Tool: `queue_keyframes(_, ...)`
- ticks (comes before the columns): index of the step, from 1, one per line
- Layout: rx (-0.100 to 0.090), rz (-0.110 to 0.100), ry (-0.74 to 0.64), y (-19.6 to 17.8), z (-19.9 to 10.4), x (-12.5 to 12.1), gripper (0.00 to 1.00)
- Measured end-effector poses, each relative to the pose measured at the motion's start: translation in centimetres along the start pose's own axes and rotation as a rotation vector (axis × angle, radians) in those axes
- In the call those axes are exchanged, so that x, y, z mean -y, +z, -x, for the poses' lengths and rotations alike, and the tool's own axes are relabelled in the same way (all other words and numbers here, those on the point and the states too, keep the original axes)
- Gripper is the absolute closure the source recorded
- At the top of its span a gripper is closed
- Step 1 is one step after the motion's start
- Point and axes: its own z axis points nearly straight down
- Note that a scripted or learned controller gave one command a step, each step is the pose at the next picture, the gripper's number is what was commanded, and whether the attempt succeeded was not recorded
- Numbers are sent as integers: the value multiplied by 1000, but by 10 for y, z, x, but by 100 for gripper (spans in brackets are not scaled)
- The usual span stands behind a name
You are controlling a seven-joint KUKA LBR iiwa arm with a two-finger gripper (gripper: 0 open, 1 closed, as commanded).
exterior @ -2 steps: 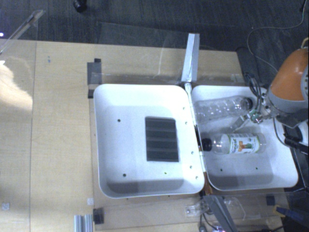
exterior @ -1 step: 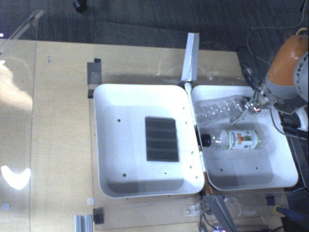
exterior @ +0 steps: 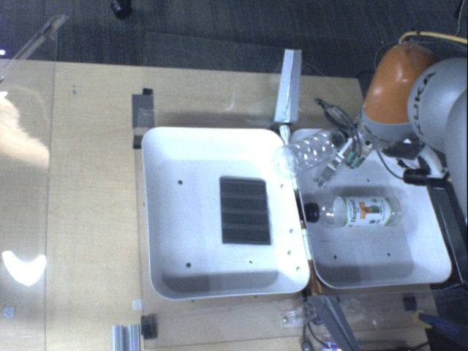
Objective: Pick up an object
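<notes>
Starting on the left, the pale wooden table [exterior: 80, 218] lies bare under a sheen of glare. Next comes the left bin [exterior: 175, 159], a shallow white tray with a dark ribbed panel [exterior: 245, 210] lying flat near its middle. Over at the dividing rims, a clear plastic cup [exterior: 303, 152] lies tipped on its side, its mouth hanging over the left bin's right edge and its body in the right bin's upper left corner. Now into the right bin [exterior: 431, 258]: a clear bottle [exterior: 353, 212] with a black cap lies on its side near the middle, cap pointing left toward the divider, its label green and orange. Just above the bottle and right beside the cup's base sits the pincer [exterior: 338, 161], reaching down at a slant from the right; whether it is wide or narrow I cannot tell, since its tips are small and blur against the cup. Behind it rises the arm [exterior: 431, 101], orange band and grey casing.
</notes>
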Motion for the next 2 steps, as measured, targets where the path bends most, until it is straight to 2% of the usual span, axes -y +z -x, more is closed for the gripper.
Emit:
queue_keyframes(1, 11, 18, 34, -6, -14, -10, 0)
queue_keyframes(2, 22, 35, 128, -42, -43, 20, 0)
